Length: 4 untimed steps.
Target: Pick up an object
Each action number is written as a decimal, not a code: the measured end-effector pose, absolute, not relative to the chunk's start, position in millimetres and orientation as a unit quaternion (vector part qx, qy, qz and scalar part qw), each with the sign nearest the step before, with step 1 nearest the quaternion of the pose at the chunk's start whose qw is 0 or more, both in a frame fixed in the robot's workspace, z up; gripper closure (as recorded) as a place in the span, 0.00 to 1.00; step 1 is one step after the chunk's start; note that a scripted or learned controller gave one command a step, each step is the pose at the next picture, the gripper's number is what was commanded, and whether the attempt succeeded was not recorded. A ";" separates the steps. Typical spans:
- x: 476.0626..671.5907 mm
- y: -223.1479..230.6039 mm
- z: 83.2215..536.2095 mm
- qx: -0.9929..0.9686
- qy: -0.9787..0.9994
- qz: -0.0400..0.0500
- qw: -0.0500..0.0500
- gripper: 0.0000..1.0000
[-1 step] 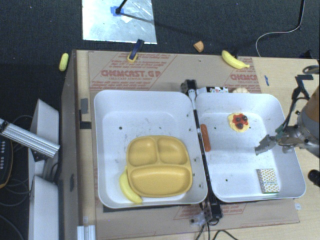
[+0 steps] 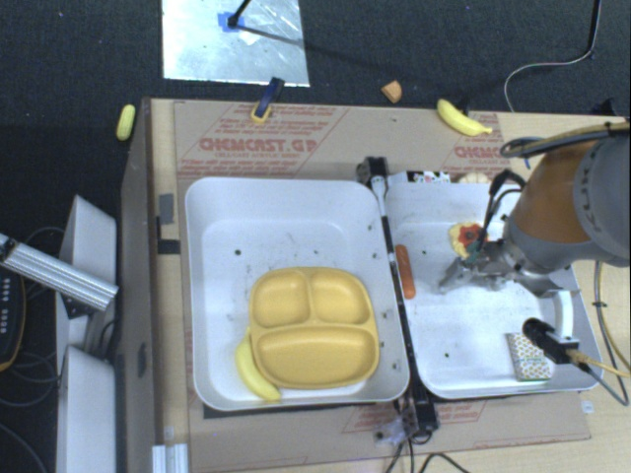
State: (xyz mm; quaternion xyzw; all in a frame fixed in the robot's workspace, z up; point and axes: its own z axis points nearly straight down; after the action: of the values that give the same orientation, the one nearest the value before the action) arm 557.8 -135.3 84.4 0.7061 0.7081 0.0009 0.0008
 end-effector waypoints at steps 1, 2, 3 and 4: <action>628.3 -160.7 85.1 0.706 0.709 0.001 0.002 0.00; 629.0 -160.6 95.8 0.704 0.710 0.001 0.002 1.00; 634.9 -106.5 181.3 0.705 0.709 0.002 0.002 1.00; 634.3 -107.2 180.6 0.705 0.709 0.001 0.001 0.00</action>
State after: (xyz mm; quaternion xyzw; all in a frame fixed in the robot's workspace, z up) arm 634.3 -107.2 180.6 0.7055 0.7087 0.0008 0.0014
